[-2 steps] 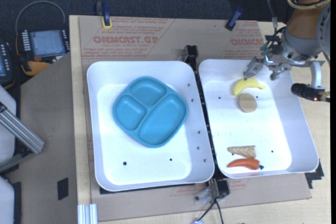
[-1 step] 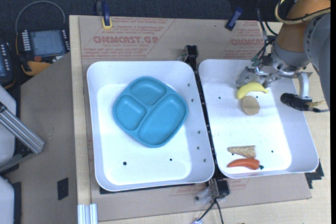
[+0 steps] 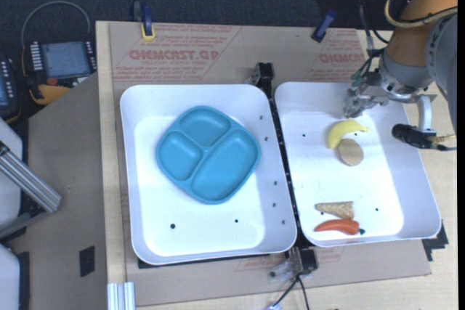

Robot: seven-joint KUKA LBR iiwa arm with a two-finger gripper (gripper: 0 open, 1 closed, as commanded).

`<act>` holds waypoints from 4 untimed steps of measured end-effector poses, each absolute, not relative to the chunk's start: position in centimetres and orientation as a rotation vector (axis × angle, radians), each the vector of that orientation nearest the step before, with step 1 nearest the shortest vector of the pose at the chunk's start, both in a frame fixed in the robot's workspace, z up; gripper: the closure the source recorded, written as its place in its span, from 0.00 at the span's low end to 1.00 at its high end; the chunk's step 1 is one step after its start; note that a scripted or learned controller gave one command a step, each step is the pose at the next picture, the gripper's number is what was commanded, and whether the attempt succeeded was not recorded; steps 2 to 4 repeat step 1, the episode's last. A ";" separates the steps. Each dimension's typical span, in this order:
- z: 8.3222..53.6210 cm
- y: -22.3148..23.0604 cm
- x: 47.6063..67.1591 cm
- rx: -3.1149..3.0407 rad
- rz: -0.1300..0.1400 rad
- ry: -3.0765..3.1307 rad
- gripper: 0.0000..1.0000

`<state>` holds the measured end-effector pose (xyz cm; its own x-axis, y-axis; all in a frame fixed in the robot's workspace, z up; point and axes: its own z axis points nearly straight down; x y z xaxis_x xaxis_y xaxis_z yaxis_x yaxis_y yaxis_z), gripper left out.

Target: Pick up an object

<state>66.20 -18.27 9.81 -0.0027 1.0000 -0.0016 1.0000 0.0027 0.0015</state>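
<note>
The gripper (image 3: pixel 354 107) hangs low in the right bin (image 3: pixel 407 192), near its back edge, and I cannot tell how it is set. Just below it lies a yellow banana (image 3: pixel 344 133), with a round tan thing (image 3: pixel 351 152) touching the banana's lower side. Near the front of that bin sit a tan wedge (image 3: pixel 336 209) and an orange carrot (image 3: pixel 337 226) — close together. The left bin (image 3: pixel 145 156) holds a blue plate (image 3: pixel 208 154) with three parts.

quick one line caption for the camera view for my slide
Pincer poised above a banana in the right bin; blue divided plate sits in the left bin.
</note>
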 end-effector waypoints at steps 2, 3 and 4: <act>16.0 -18.3 66.5 2.217 0.003 2.219 1.00; 16.0 -18.3 66.5 2.217 0.003 2.219 1.00; 16.0 -18.3 66.5 2.217 0.003 2.219 1.00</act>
